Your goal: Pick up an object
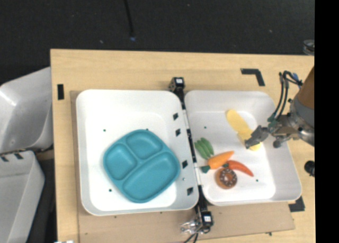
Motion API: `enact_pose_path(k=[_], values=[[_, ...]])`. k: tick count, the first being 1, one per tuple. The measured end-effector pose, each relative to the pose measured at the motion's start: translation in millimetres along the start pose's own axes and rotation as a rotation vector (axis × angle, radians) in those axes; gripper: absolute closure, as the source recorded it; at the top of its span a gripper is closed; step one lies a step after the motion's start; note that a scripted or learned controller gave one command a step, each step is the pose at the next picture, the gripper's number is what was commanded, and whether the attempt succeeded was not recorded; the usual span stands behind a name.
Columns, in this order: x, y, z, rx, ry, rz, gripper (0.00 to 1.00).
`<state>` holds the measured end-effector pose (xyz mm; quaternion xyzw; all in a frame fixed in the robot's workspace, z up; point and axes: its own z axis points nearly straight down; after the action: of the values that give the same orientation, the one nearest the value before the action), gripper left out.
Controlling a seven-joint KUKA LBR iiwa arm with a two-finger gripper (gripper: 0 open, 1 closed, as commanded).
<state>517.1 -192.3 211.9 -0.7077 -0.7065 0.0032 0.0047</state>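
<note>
The right bin holds several toy foods. A yellow oblong piece lies near its middle, tilted down to the right. Below it are a green leafy piece, an orange carrot, a red-orange chilli and a round brown piece. My gripper reaches in from the right and sits low over the lower right end of the yellow piece, covering part of it. A bit of yellow shows just beneath the gripper tip. Whether it holds the piece is not visible.
The left bin carries a blue divided plate. Black clips run along the seam between the bins. The arm's wrist and cables hang over the right bin's right rim. Wooden bench surface surrounds both bins.
</note>
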Motion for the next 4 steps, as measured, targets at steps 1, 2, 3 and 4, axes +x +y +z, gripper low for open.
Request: enact_pose_path(k=[1, 2, 3, 4], values=[[0, 3, -6, -0.012, -0.003, -0.003, 0.0], [-5, 4, 37, -0.009, -0.003, -0.001, 0.0], [-11, 11, 83, -0.009, -0.003, 0.0, 0.0], [-12, 11, 112, -0.009, -0.003, 0.002, 0.0]])
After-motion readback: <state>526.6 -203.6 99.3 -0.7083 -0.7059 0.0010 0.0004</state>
